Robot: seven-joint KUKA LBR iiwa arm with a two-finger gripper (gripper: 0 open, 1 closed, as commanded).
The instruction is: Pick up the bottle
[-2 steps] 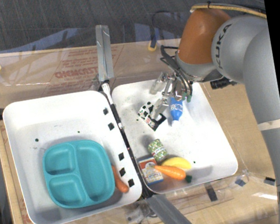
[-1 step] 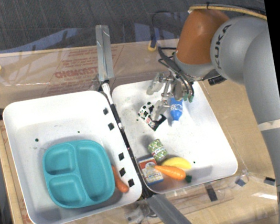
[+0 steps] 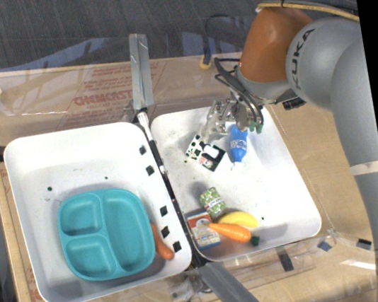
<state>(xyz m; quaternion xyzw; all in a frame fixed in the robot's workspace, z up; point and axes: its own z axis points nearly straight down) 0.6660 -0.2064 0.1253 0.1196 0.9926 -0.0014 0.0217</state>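
**Technician:** Because the task named the bottle (image 3: 238, 147), where did it lie, and how would it have handled?

**Inspector:** The bottle lay in the upper part of the right bin (image 3: 288, 166), near the far wall. It was small, with a blue body and a pale upper end directed toward the gripper (image 3: 236, 119). It appeared to be light, rigid plastic. The rounded body was judged smooth and liable to roll or slip under an off-centre squeeze. The recommended hold was across the middle of the body, with the fingers square to its long axis.

**Technician:** What was the state of the jaws?

**Inspector:** The gripper stood directly over the bottle's upper end, touching it or just above it. The mechanism appeared as a tangle of metal and cable, so the spread of the jaws could not be determined. Whether they had closed on the bottle could not be determined either.

**Technician:** What surrounded the bottle?

**Inspector:** A black-and-white patterned block (image 3: 203, 152) lay just beside it on the left; the gap was narrow, and a finger descending there risked striking it. Well apart, at the near end of the bin, lay a green packet (image 3: 212, 201), a yellow fruit (image 3: 239, 220), an orange carrot (image 3: 230, 231) and a small red carton (image 3: 203, 231). The left bin (image 3: 28, 173) held a teal divided tray (image 3: 106, 233).
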